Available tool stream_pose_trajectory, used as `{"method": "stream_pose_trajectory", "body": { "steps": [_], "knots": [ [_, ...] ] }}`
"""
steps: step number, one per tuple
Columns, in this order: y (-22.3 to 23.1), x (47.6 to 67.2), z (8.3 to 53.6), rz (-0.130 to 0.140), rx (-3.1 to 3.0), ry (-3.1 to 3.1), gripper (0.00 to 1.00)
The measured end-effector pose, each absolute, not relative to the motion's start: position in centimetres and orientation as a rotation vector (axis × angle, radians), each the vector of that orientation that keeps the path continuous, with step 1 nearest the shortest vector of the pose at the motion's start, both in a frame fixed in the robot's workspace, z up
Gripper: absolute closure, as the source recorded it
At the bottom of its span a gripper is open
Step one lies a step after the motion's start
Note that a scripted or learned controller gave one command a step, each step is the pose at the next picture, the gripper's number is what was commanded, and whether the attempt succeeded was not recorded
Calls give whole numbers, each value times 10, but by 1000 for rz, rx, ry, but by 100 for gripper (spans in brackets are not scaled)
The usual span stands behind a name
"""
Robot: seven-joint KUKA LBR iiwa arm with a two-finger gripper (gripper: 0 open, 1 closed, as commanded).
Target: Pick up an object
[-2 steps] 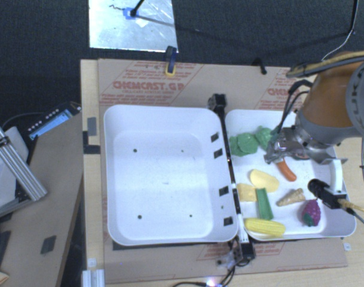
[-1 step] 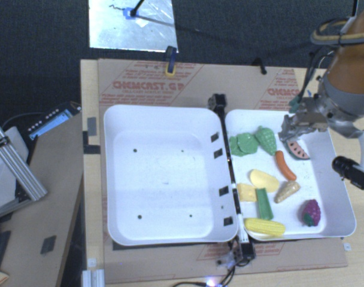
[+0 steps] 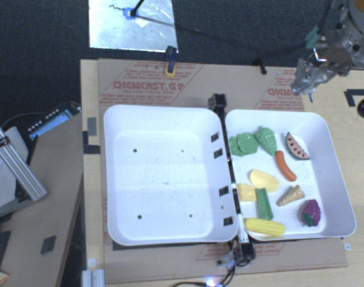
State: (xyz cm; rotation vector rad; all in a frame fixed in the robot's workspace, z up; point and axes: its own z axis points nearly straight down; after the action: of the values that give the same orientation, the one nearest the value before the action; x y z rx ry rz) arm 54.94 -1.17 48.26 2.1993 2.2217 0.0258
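Dark carpet surrounds the tabletop (image 3: pixel 188 79), which carries two white bins: the left bin (image 3: pixel 164 121) and the right bin (image 3: pixel 325 160) holding toy food. The pincer (image 3: pixel 304 87) hangs above the right bin's far rim; whether it is spread or pressed together I cannot tell. Crowding is the risk: descending among touching pieces, it may nudge neighbours or close on nothing. Counted: one watermelon slice (image 3: pixel 296 146), one carrot (image 3: pixel 285 165), one corn cob (image 3: pixel 264 226), one grape bunch (image 3: pixel 311 212).
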Motion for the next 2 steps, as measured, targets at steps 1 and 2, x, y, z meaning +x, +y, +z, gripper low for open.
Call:
{"method": "stream_pose_trajectory", "body": {
  "steps": [1, 2],
  "knots": [
    [24, 524, 510, 7, 2211, 2228, 100],
    [71, 485, 504, 5, 2211, 2232, 100]
  ]
}}
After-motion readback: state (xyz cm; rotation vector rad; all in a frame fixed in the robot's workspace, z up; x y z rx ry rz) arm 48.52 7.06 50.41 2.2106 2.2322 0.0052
